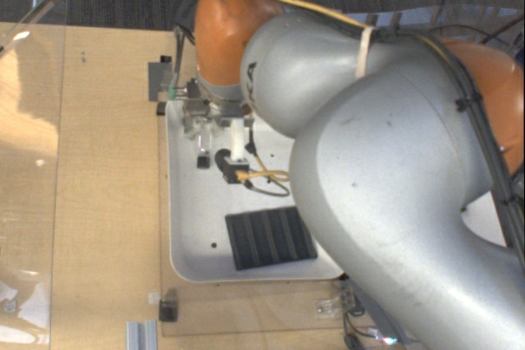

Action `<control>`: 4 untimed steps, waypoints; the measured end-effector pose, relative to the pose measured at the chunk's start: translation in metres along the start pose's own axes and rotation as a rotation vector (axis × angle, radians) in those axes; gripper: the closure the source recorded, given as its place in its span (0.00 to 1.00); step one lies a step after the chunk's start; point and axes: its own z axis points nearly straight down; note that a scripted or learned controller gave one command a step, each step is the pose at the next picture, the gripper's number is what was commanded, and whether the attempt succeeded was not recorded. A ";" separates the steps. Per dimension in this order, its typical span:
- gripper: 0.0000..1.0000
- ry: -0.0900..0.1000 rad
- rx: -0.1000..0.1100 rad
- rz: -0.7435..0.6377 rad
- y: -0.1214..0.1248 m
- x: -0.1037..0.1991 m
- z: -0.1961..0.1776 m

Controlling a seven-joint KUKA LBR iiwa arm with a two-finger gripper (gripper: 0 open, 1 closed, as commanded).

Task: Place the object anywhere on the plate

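My gripper point(215, 145) hangs low over the bin point(182, 242), at its 12 o'clock end. Grip state: cannot tell (glare and cabling muddle it). No plate or object I can make out; my arm point(385, 168) covers the 3 o'clock side. Dark ribbed block point(269, 238) lies at 6, apart from me. Bare floor toward 9, wall near.

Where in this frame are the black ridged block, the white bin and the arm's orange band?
black ridged block point(271, 237): camera view, middle of its ribbed top face.
white bin point(190, 246): camera view, bare floor near its left wall.
orange band point(223, 33): camera view, its rounded left side above the wrist.
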 end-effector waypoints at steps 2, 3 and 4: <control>1.00 0.003 -0.009 -0.073 -0.162 -0.044 -0.138; 1.00 0.003 -0.009 0.134 -0.119 -0.008 -0.215; 1.00 0.002 -0.005 0.208 -0.005 0.000 -0.188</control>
